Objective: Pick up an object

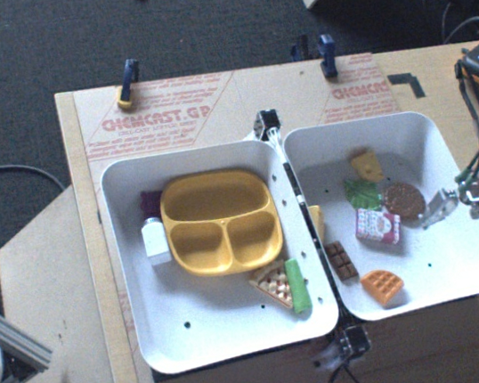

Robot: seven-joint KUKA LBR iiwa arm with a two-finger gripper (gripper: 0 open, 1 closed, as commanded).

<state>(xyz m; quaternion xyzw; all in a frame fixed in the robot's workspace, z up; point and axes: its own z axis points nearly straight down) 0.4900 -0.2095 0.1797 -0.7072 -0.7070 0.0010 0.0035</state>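
— Grey metal at the right edge: is that the gripper (436,207)?
— Yes. It reaches in over the right bin's (451,274) right side, low above the floor. One finger points left toward the brown disc (403,201), its tip just beside it. Whether the fingers are spread or closed, I cannot tell; nothing sits between them.
— What lies nearest?
— The disc, then a pink carton (378,227) touching the disc's lower left, with a green leaf (362,193) above the carton and a yellow cheese piece (365,164) higher still.
— And farther out?
— An orange waffle (382,286) near the bin's front wall, a chocolate bar (340,260) by the left wall, and a yellow block (316,219) against that same wall.
— The left bin (135,275)?
— A yellow divided tray (222,220) fills its middle. A white bottle (155,241) touches the tray's left side, with a dark purple thing (151,200) behind it. Below the tray, a tan wedge (274,284) lies beside a green stick (297,285).
— Around the bins?
— A cardboard sheet (165,117) under both, clamped at the far edge.
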